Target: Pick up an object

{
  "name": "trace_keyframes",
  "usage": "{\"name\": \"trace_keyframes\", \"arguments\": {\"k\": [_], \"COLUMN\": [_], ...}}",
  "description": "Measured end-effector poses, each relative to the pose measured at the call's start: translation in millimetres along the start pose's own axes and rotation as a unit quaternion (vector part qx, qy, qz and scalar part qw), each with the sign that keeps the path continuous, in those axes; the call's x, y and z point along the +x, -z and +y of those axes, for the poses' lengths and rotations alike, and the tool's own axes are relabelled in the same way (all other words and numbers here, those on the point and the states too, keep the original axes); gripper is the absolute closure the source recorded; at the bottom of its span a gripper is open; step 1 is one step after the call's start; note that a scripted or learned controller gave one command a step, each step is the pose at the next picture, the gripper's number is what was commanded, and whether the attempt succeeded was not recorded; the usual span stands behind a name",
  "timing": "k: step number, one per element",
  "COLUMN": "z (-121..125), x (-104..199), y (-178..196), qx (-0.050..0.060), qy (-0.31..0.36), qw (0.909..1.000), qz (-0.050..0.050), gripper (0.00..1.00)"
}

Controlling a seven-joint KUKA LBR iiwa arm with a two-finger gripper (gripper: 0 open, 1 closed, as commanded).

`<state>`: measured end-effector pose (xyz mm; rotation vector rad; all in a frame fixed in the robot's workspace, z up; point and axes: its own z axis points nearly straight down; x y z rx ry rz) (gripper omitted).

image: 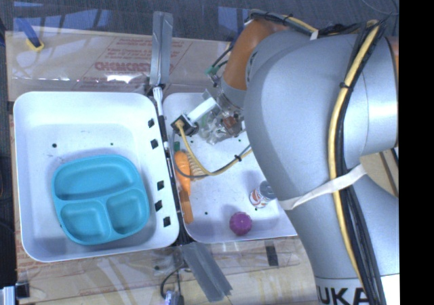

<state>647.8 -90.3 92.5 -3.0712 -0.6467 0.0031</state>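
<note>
Objects for picking lie in the right bin: a small purple ball near its front edge, an orange carrot-like piece along its left wall, and a small bottle beside the arm. The ball looks light, smooth and likely to roll, so a grip across its middle seems best. The gripper hangs over the bin's back part; its opening cannot be judged. A blue divided tray lies in the left bin.

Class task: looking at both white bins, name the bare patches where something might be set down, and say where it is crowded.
Left bin: bare floor above the blue tray. Right bin: a bare strip between the orange item and purple ball. Crowded under the gripper and arm.
</note>
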Motion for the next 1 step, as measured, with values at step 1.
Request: {"name": "trace_keyframes", "arguments": {"k": [1], "z": [-22.2], "x": [-70.2], "y": [58.0], "qx": [0.001], "qy": [-0.101], "qw": [0.9949], "qz": [-0.001], "gripper": [0.0]}}
